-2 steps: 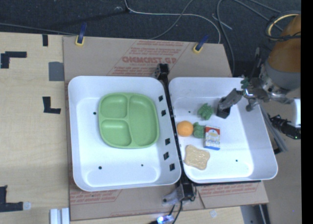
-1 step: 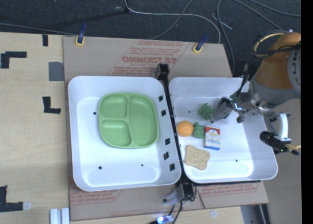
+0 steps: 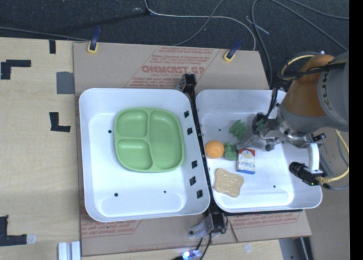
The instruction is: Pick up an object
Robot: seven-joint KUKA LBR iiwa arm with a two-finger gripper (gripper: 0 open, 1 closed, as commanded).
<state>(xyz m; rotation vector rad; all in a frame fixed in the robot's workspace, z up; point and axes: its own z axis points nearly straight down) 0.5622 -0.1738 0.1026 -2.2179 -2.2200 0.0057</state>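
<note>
the small carton [image 3: 246, 160] looks light and stiff, best pinched across its flat sides, though i cannot tell how my gripper [image 3: 262, 134] stands.

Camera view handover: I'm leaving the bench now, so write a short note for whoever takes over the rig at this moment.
Gripper: low in the right white bin, beside the green leafy toy vegetable; I cannot tell whether it is open or shut, and nothing shows held.
Things: in the right bin lie the round orange toy fruit, a small green piece touching it, the little white, red and blue carton and the tan toast slice. The green divided plastic plate lies in the left white bin.
Done: nothing lifted.
Left: grasp one object and raise it.
</note>
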